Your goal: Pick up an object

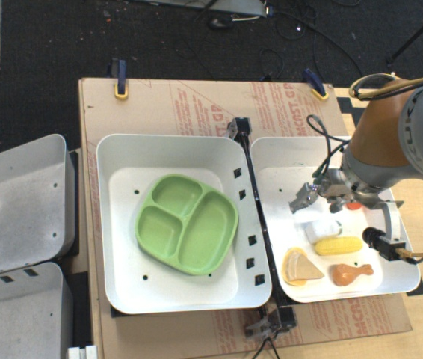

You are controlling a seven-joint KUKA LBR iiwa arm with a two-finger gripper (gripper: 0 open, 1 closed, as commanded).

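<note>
The right bin (286, 155) holds a yellow corn cob (337, 245), a tan wedge-shaped slice (301, 266) and an orange drumstick (351, 273) along its near side. A small white piece (322, 228) lies just above the corn. A bit of red (354, 206) shows under the arm. My gripper (306, 199) hangs over the middle of the right bin, just above and left of the white piece. Nothing shows in its grasp.
The left bin (122, 163) holds a green divided plate (187, 223). A black divider (252, 200) runs between the bins. The grey and orange arm (394, 137) covers the right bin's far right corner. A black cable (391, 249) trails over the right rim.
</note>
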